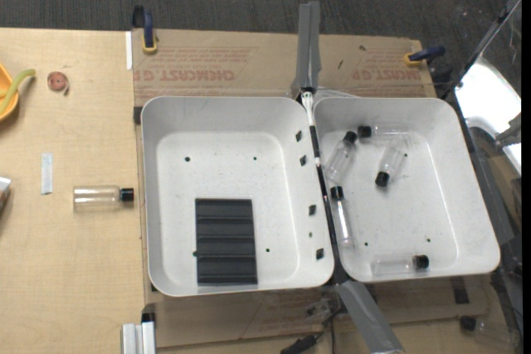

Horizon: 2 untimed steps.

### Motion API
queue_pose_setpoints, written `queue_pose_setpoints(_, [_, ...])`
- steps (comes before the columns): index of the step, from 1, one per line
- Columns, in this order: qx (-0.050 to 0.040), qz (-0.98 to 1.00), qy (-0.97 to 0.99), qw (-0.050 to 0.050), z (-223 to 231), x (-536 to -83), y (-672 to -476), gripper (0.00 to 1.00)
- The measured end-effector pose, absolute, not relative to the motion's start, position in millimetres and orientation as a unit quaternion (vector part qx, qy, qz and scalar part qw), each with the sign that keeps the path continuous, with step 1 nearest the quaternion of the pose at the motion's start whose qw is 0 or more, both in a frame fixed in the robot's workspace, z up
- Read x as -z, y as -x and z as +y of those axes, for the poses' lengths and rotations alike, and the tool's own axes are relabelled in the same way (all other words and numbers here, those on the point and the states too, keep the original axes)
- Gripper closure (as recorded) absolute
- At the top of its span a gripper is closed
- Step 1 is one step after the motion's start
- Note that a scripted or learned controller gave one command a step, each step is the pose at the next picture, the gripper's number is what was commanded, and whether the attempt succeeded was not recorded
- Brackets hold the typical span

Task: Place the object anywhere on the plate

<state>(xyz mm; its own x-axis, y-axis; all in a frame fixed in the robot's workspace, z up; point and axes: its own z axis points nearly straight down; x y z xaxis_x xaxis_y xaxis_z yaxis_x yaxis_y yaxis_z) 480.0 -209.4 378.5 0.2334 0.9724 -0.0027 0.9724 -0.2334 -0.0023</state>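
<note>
A black ribbed plate [225, 241] lies flat in the left bin [153, 170], near its front edge. Several clear vials with black caps lie in the right bin [474, 203]. One vial [377, 131] rests at the back. A second vial [338, 159] leans by the left wall. A third vial [392, 164] lies tilted near the middle. A long thin vial [340, 218] runs along the left wall, and another vial [401, 264] lies at the front edge.
On the wooden bench to the left lie a clear bottle [99, 195], a white strip [46, 173], a small red disc [56, 80] and an orange bowl [5, 94]. Clamps [145, 29] [421, 55] hold the cardboard behind the bins. A grey bar [309, 46] stands between the bins.
</note>
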Motion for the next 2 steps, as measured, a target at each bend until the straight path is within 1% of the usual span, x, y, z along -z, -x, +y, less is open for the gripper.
queue_pose_setpoints(1, [-0.0015,-0.561,0.828,-0.001,-103,-423,-491.0,0.0])
queue_pose_setpoints(2, [-0.0024,-0.51,0.86,0.0,-171,-440,-478.4,0.0])
